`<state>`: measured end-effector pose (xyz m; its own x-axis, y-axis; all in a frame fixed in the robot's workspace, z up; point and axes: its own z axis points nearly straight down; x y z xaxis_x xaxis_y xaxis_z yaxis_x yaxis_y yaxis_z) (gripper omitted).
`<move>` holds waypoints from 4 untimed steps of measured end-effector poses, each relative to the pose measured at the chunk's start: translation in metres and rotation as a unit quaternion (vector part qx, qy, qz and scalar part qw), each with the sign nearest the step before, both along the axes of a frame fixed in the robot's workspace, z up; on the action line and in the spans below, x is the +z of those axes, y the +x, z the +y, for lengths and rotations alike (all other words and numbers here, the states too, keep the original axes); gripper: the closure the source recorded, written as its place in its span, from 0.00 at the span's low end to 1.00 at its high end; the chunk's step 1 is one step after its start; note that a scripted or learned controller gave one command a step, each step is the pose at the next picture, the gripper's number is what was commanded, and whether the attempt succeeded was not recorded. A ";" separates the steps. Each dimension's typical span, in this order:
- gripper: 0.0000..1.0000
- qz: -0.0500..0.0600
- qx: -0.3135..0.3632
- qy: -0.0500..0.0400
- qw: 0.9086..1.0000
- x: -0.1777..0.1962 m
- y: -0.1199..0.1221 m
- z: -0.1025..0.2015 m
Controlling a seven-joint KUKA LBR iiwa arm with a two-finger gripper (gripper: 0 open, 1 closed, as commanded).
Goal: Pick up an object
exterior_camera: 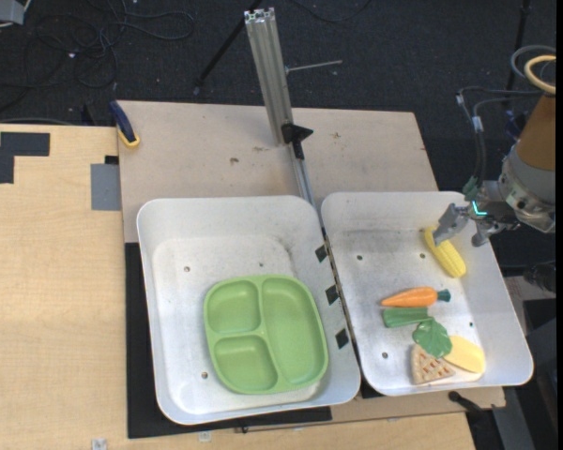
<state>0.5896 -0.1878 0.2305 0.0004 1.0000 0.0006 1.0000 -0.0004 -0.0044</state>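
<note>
The yellow corn cob [447, 255] lies slanted from upper left to lower right, beneath the gripper [464, 223], whose fingers spread wide, holding nothing.

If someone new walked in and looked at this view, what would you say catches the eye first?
Probably the bright green divided plate, alone in the left bin. Next, the cluster of toy food in the right bin: a yellow corn cob near the far right edge, then an orange carrot, green pieces and a waffle toward the near corner. The pincer hovers just above the corn, its fingers open.
</note>
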 end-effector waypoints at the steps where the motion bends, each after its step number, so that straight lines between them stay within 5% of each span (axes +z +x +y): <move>1: 0.00 -0.002 0.000 0.000 1.000 0.002 0.001 0.000; 3: 0.00 0.001 0.000 0.000 1.000 -0.114 0.007 -0.006; 4: 0.00 -0.003 0.000 0.002 1.000 -0.140 0.010 -0.004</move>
<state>0.5992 -0.1914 0.0906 -0.0006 1.0000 0.0036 1.0000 0.0006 0.0008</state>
